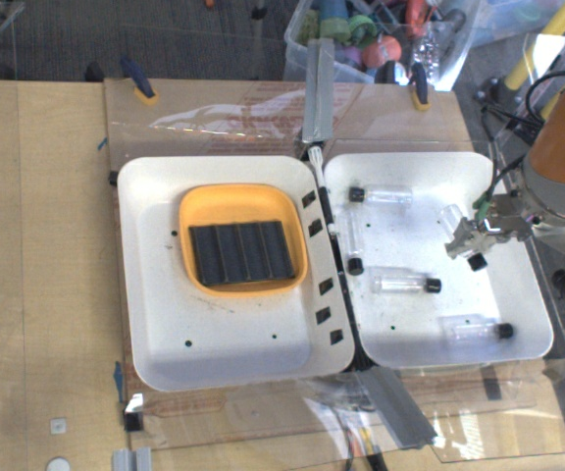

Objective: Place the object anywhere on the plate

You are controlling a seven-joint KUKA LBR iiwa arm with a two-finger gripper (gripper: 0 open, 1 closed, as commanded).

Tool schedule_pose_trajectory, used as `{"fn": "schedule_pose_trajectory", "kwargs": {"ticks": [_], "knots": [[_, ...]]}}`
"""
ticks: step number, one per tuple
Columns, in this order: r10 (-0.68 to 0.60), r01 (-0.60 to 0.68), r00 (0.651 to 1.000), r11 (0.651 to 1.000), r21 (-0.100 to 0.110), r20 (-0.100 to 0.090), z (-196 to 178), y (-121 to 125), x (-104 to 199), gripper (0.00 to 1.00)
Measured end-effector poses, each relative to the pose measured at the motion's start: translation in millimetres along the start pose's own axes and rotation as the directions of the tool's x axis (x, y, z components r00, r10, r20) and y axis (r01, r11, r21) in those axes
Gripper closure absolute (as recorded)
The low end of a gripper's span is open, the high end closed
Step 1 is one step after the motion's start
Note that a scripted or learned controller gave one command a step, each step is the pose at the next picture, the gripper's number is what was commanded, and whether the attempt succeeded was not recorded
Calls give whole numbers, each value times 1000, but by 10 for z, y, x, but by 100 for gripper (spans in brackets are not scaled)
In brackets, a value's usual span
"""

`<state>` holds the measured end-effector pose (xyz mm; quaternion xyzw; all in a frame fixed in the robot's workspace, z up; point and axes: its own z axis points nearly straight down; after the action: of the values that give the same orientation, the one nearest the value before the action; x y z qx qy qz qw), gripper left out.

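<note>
The wooden table (37,263) bears two shallow white bins. In the left bin (155,341) sits a yellow rounded-square plate (199,204) already carrying a ridged black block (241,253). The right bin (518,302) holds several clear black-capped plastic vials (406,284). The gripper (471,235) hovers near that bin's right edge, apparently pinching one vial, though I cannot tell for sure; transfer remains.

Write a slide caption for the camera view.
Gripper over the right bin of clear tubes; orange plate in left bin.
</note>
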<state>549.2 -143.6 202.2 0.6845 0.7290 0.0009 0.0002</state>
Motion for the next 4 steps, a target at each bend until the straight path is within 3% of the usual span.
{"fn": "schedule_pose_trajectory", "kwargs": {"ticks": [1,2,3,4], "knots": [[-193,193,981,981,-2,3,-330,543,227,100],[-221,221,975,975,0,3,-101,1122,211,100],[-439,439,899,899,-2,4,-407,1213,412,100],[-615,615,789,789,-3,5,-693,1226,600,100]]}}
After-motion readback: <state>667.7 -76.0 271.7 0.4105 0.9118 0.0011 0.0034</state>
